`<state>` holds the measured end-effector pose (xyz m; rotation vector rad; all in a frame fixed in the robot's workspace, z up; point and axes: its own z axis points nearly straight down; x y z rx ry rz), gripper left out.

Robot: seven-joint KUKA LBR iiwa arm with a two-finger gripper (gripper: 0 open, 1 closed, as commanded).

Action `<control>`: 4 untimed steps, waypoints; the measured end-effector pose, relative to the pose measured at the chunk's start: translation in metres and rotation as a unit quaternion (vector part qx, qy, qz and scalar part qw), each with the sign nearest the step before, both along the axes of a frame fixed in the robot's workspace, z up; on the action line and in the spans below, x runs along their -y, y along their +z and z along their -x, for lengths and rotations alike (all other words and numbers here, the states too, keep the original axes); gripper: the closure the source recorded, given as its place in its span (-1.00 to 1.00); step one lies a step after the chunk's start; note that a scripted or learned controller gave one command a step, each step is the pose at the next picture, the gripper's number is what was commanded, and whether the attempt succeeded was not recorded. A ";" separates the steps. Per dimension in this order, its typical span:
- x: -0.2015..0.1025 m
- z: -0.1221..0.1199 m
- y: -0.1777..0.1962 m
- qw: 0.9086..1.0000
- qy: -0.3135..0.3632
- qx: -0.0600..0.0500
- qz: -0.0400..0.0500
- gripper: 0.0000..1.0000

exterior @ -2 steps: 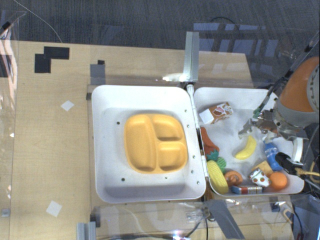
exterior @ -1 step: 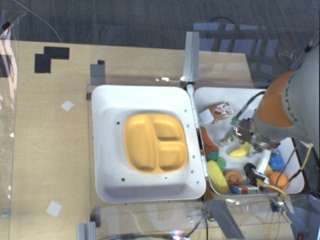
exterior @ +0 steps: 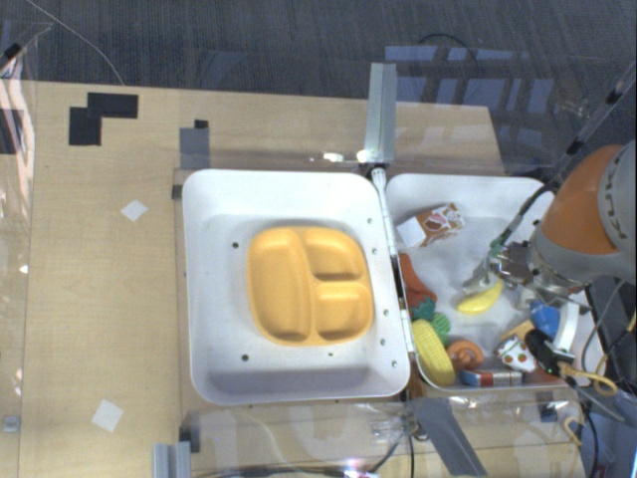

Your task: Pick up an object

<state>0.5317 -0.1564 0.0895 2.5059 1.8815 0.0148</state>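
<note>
The right bin (exterior: 478,192) holds several toys. A small yellow banana-shaped piece (exterior: 480,300) lies near its middle. My gripper (exterior: 499,269) hangs just above and right of that piece, at the end of the grey arm with the orange band (exterior: 587,212). A yellow corn cob (exterior: 432,347) lies at the bin's front left, with a green piece (exterior: 425,312) and a red-orange piece (exterior: 411,282) behind it. A brown and white packet (exterior: 439,222) lies toward the back left. A blue object (exterior: 544,319) sits under the wrist.
The left bin (exterior: 214,267) holds a yellow divided tray (exterior: 309,285). An orange round toy (exterior: 463,352) and a red and white piece (exterior: 495,376) lie along the right bin's front wall. Cables (exterior: 587,371) trail at the far right.
</note>
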 end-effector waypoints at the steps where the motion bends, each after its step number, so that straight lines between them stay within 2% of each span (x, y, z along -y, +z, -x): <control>1: -0.030 0.040 0.001 0.999 -0.043 0.002 0.001 -1.00; 2: -0.049 -0.051 -0.001 0.995 -0.104 0.001 -0.001 -1.00; 3: -0.009 0.016 0.112 0.998 0.064 -0.002 0.002 -1.00; 4: 0.009 0.037 0.010 0.999 0.051 0.001 0.001 -1.00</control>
